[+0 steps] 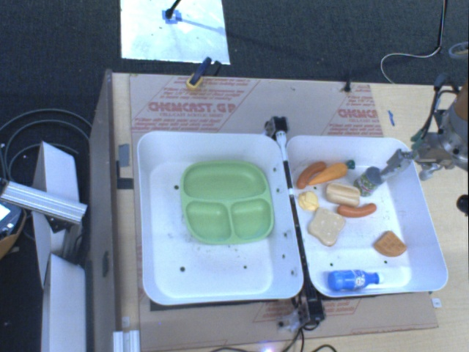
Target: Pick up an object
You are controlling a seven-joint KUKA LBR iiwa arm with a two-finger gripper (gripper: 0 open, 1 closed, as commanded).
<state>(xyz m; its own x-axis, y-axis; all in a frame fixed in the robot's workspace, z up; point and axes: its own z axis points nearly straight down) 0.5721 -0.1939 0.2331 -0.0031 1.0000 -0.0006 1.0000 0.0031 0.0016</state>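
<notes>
The left bin (157, 218) holds a green tray (226, 200) with three parts, flat in the middle. The right bin (432, 262) holds toy food. Near its top left corner lie a red sausage (310, 173) and a carrot (331, 172), touching side by side. Below them sit a small yellow piece (308, 200) and a slice of bread (327, 226). A bun (342, 193) lies in the middle, with a second sausage (357, 210) just under it. A blue bottle (350, 279) lies on its side by the bottom edge, and a brown wedge (390, 244) sits near the right wall. The gripper (368, 181) hangs just beside the bun, on its right – I cannot tell how wide it is, and nothing shows in it. The bun is probably the thing to pick. It looks light, hard and smooth – likely plastic, so it may slip. I would grab it across its short middle.
</notes>
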